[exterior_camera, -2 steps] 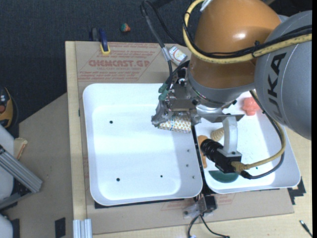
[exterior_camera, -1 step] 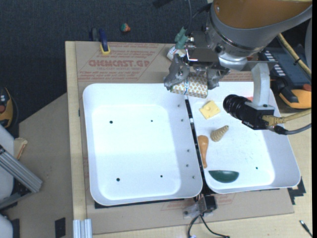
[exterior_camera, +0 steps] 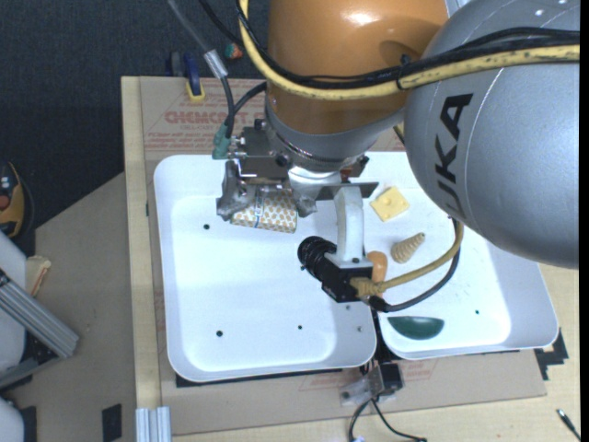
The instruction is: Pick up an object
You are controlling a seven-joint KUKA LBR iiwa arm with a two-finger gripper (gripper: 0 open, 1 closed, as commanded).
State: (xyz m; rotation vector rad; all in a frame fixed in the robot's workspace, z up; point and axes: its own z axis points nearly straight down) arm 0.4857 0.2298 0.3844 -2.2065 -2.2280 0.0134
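1. Arm up close: grey shell, a glossy orange band above the wrist, dark lettering on the grey.
2. Yellow-and-black cable looping across the orange.
3. Both bins white, the left bin speckled with a few small dark dots; the right bin is white too.
4. Under the metal-grey gripper, a patterned object in tan and white checks with a blue touch.
5. Right bin: pale yellow block, tan ridged cone, dark green piece.
6. Bench is light tan; the cardboard carries red print.
7. Blue-and-yellow clamp at the back.
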